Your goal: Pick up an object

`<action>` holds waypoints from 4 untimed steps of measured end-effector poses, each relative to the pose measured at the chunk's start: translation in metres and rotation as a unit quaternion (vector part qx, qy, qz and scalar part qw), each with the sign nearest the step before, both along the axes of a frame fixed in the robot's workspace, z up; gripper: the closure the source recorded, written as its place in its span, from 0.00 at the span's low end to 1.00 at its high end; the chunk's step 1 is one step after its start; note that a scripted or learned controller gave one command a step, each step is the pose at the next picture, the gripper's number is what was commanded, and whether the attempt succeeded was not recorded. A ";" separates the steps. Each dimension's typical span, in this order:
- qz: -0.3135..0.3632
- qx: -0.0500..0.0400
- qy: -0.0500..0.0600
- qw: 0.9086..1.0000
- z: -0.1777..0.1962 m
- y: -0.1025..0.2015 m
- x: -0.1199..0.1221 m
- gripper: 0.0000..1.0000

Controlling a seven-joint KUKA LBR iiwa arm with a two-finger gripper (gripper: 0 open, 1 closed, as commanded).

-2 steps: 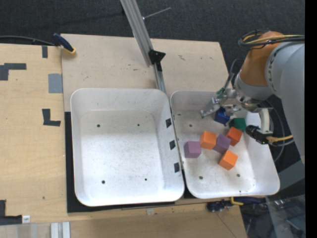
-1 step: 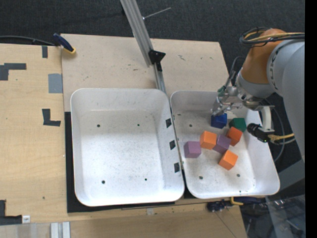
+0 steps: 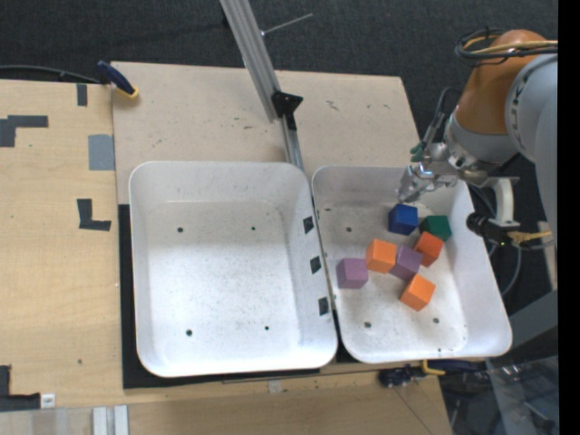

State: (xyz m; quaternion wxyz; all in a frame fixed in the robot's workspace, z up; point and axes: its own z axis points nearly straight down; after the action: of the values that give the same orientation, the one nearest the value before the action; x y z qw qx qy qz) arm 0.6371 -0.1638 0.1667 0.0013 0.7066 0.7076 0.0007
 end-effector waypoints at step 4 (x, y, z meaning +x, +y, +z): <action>0.003 0.001 0.002 1.000 0.092 0.128 0.017 1.00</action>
State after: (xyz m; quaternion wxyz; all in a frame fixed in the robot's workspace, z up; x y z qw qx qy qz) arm 0.6537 -0.0353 0.2584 -0.0008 0.7045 0.7097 0.0001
